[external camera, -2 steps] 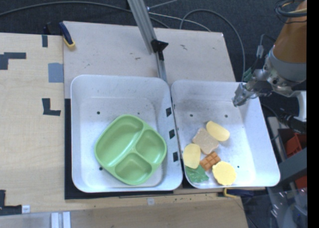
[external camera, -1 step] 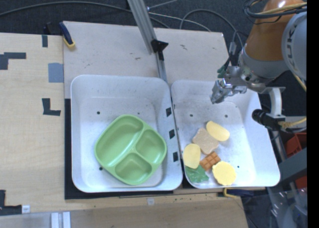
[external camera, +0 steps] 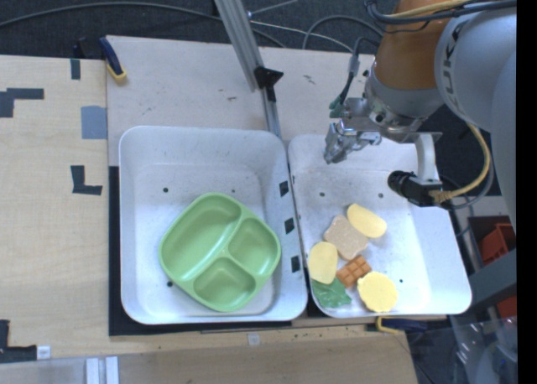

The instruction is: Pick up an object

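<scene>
My gripper [external camera: 336,148] hangs over the far left corner of the right bin [external camera: 436,290], with nothing visible between its fingers. Toy food lies toward the bin's near side, well apart from the gripper: a tan bread slice [external camera: 345,236], a yellow oval piece [external camera: 367,220], a second yellow piece [external camera: 322,262], a round yellow piece [external camera: 377,291], an orange waffle piece [external camera: 353,271] and a green leaf piece [external camera: 332,293].
The left bin [external camera: 138,206] holds a green divided plate [external camera: 220,251]. A slanted metal pole [external camera: 239,26] rises behind the bins. The grey arm and its orange band [external camera: 424,5] fill the upper right, with black cables [external camera: 419,188] over the right bin's far edge.
</scene>
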